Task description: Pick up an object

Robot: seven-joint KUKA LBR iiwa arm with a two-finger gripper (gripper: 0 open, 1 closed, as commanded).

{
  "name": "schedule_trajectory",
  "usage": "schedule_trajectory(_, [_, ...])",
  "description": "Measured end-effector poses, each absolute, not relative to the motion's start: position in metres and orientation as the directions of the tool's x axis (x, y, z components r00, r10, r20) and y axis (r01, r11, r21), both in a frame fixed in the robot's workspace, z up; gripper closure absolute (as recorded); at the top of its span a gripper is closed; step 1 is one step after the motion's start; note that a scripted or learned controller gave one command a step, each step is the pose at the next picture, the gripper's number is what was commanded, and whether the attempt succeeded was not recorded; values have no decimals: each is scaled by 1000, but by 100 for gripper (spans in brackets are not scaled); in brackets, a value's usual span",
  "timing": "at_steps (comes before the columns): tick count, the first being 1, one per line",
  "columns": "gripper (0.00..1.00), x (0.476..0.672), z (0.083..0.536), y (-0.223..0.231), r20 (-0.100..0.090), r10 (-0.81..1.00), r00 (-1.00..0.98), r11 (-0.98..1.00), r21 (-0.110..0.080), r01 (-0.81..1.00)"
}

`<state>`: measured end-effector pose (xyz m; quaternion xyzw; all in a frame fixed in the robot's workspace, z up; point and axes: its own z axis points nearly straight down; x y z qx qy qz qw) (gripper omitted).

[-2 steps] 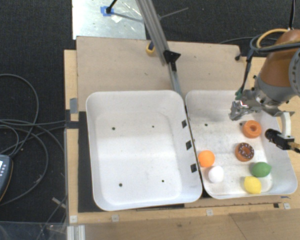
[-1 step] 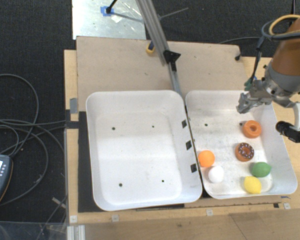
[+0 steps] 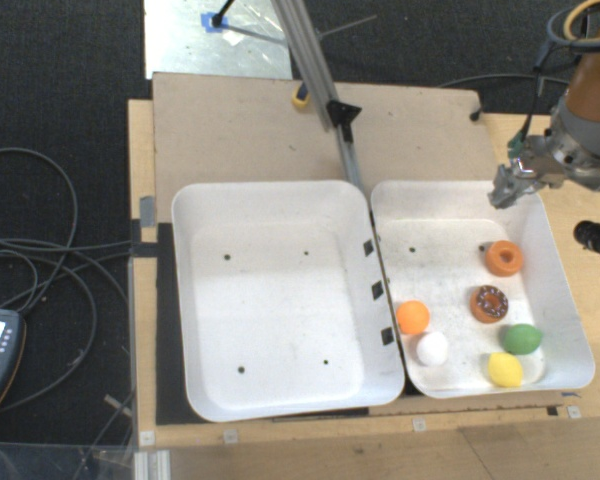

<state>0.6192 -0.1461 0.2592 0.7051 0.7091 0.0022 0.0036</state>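
Evidently my gripper [image 3: 504,194] hangs above the orange ring [image 3: 503,258], jaws' spread unreadable; I fear descent clipping the right bin [image 3: 565,298] wall.

Two shallow white bins sit side by side on the worktop [image 3: 250,118]. The left bin [image 3: 275,298] holds nothing but small dark holes. The right bin [image 3: 450,228] carries six small things toward its near right: an orange ring [image 3: 503,258], a brown sprinkled doughnut [image 3: 489,304], a green ball [image 3: 521,339], a yellow lemon [image 3: 505,370], a white ball [image 3: 433,348] and an orange ball [image 3: 412,317]. The claw [image 3: 507,186] hangs over the bin's far right rim, above the ring
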Motion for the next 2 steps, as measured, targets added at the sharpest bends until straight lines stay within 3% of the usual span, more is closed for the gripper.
schedule_trajectory(2, [100, 613, 234, -49, 2, 1000, -10, 10, 1, 1000])
